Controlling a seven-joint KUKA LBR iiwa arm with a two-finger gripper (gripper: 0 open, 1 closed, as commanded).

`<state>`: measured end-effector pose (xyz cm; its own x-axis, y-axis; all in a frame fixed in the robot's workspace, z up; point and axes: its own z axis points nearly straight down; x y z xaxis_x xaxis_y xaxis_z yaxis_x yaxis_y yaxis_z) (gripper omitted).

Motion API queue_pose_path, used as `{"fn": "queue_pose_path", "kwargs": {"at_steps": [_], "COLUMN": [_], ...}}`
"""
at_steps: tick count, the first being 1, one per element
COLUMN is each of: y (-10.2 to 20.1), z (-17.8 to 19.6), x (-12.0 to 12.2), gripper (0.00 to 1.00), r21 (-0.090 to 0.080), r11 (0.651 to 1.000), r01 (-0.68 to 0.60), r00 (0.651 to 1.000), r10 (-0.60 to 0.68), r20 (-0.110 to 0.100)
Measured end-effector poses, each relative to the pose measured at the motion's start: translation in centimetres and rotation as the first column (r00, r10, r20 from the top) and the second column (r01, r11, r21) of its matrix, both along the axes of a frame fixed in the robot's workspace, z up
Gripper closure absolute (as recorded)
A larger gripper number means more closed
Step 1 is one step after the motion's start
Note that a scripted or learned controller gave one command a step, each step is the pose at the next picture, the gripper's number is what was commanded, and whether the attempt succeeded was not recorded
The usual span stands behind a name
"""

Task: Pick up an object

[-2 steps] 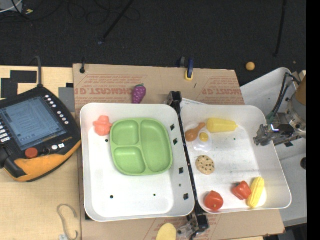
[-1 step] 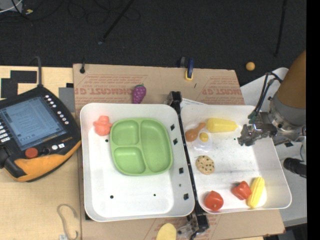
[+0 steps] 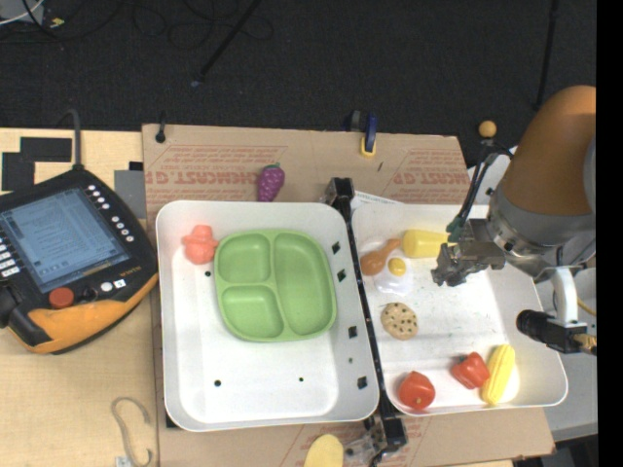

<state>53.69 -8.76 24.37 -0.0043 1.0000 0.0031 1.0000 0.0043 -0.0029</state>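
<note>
The gripper (image 3: 454,269) is hovering over the right bin (image 3: 531,397) — I cannot tell its jaw state. The yellow block (image 3: 424,243) is lying just beside the jaws; descending off-centre could be nudging it away — a miss.

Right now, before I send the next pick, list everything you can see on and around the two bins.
bins: 2, white, side by side on cardboard
tray: 1, green, three compartments, left bin
pink toy: 1, pink, left bin, beside the tray
yellow block: 1, yellow, right bin, far side
drumstick: 1, brown, right bin, near divider
egg: 1, white with yellow yolk, right bin
cookie: 1, tan with dark chips, right bin
tomato: 1, red, right bin, near edge
pepper: 1, red, right bin
corn: 1, yellow, beside the pepper
grapes: 1, purple, behind left bin
lemon: 1, yellow, in front of bins
pendant: 1, grey and orange, left
gripper: 1, dark, over right bin
</note>
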Motion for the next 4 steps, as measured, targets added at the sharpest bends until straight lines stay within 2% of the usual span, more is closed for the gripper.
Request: {"fn": "queue_pose_path", "kwargs": {"at_steps": [1,2,3,4], "y": [4.5,9.1,12.1,11.6], "z": [-1.6,-0.8,-0.8,-0.8], "x": [-1.0,-1.4,-2.3,-1.9], "gripper": [1.0,1.0,1.0,1.0], "r21": [-0.001,-0.001,-0.001,-0.002], "r11": [1.0,1.0,1.0,1.0], "r01": [0.002,0.001,0.002,0.004], "r00": [1.0,1.0,1.0,1.0], "r10": [-0.002,-0.001,-0.002,-0.004], "r20": [-0.002,0.0,-0.002,0.0]}}
